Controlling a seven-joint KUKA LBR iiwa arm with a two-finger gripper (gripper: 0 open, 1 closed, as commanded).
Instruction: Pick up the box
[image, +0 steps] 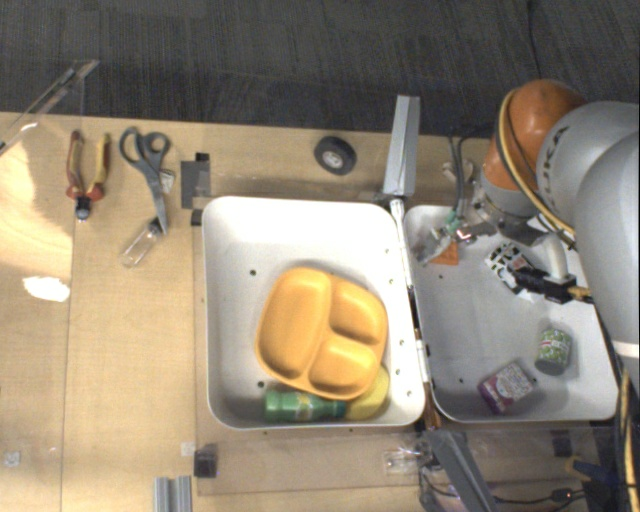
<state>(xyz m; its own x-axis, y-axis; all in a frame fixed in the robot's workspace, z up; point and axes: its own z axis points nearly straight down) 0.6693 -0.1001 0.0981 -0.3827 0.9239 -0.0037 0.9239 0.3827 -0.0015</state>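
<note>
End effector (452, 238) hovering over the far-left corner of the right bin (590, 405), possibly touching a small orange item (447, 254); finger spread cannot be told from this slant. Box (507, 386), purple, lying at the bin's near side, well apart, beside a green can (553, 350).

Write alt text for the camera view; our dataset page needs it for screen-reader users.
A grey arm's gripper hovers at the right bin's far left corner, away from the small purple box near its front edge. The left bin holds a yellow divided tray.
</note>
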